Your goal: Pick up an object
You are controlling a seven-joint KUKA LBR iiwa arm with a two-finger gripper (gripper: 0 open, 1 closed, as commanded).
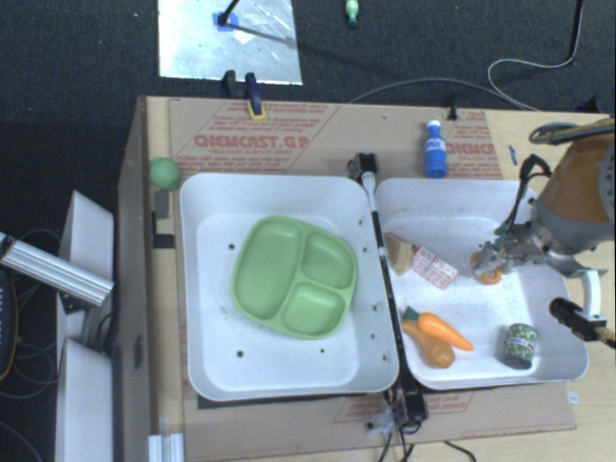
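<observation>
Small orange object [491, 276] lay in the right bin [462, 205], near its right wall, directly under the pincer [489, 258]; too small and too covered to read a long axis or heading. Pincer sat low over it, tips at or touching it; whether the object was between them could not be told.

Carrot [445, 329] lay in the same bin toward the front, long axis diagonal, green-stemmed end up-left, thick end pointing down-right. A second orange piece [433, 351] lay just beside it. Small green-labelled can [521, 346] rested near the front right corner. Patterned packet [434, 270] and tan block [398, 254] lay by the left wall.

Left bin [207, 354] carried a green divided plate [294, 276]. Blue bottle [435, 149] stood on the tabletop [289, 138] behind the right bin; green ball [164, 172] at the tabletop's left edge.
</observation>
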